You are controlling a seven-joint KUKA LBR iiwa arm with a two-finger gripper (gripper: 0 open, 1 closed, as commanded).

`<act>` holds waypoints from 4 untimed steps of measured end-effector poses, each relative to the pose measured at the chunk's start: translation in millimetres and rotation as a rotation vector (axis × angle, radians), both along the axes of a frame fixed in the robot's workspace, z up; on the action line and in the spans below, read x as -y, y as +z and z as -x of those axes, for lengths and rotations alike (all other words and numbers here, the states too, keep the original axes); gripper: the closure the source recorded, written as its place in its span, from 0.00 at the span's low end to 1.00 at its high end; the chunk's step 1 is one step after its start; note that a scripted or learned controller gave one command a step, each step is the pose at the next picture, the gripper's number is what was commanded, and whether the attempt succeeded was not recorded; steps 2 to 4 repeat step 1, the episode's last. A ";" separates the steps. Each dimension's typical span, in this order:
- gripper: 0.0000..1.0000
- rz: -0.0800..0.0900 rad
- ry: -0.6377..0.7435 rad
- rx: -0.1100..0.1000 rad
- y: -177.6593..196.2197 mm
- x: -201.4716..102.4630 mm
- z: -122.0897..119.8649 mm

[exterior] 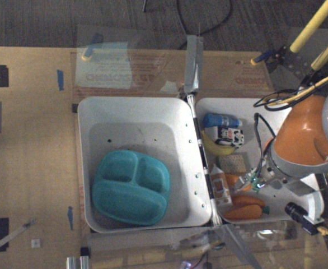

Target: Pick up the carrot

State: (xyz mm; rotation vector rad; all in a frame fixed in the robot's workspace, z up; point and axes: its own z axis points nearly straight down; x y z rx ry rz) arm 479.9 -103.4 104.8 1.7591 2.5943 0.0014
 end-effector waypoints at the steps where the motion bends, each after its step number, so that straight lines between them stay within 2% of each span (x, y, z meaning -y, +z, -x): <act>1: 1.00 0.006 -0.166 0.005 83.1 -56.2 -0.8; 4: 1.00 0.006 -0.166 0.005 83.1 -56.2 -0.8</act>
